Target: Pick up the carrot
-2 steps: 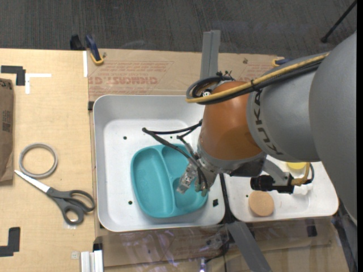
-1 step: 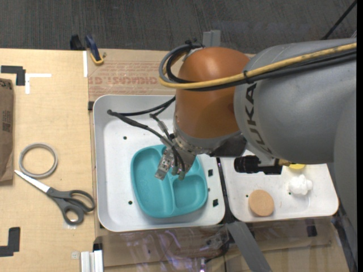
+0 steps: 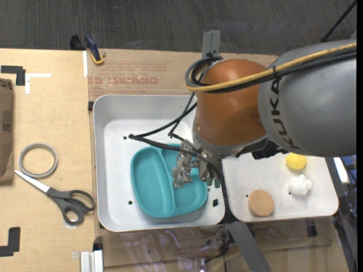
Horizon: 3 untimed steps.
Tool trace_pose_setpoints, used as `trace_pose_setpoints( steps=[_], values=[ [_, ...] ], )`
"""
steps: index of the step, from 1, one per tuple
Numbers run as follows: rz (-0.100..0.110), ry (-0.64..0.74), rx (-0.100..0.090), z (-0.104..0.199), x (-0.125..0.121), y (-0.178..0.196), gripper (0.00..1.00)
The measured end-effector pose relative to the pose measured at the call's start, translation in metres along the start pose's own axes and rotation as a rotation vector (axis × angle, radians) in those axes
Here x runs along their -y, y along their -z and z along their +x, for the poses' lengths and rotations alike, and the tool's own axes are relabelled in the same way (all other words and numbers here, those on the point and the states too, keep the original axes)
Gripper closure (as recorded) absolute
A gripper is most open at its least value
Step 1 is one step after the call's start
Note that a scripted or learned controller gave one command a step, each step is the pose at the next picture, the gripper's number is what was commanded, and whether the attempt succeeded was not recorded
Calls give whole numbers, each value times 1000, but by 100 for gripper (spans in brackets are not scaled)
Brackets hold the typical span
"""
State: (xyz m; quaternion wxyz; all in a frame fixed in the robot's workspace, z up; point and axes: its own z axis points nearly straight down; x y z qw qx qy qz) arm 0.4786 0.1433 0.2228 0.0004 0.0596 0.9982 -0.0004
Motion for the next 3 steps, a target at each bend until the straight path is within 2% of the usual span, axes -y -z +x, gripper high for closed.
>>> trace_pose_setpoints(
  steps=[1,2,3],
  values=[
    [-1,635,-1,-1,9,-21,100],
    [-2,781,2,-9,-22,-11,100],
    [-2,683,-1,-3,-18,-47,100]
  ],
)
